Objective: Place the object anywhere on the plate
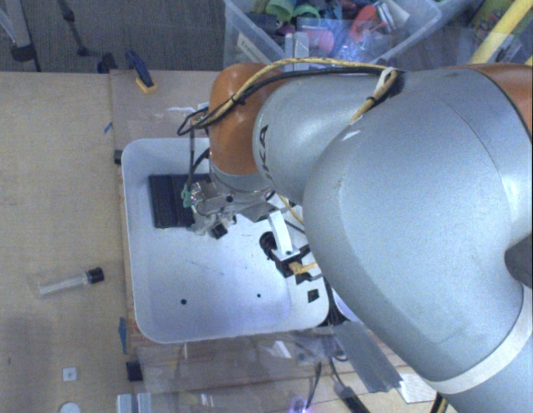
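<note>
A flat black rectangular object (pixel 169 201) lies on the floor of the left white bin (pixel 163 317), near its far left side. My gripper (pixel 210 222) hangs low over the bin, just right of that object and touching or nearly touching its right edge. The grey arm with its orange band (pixel 236 101) covers the right part of the bin and everything to the right of it.
A clear tub of coloured toys (pixel 335 11) stands behind the bins. A small clear tube with a black cap (pixel 69 280) lies on the bench to the left. A blue clip (pixel 144 80) sits at the bench's back edge. Two tiny dark specks (pixel 183 300) mark the bin floor.
</note>
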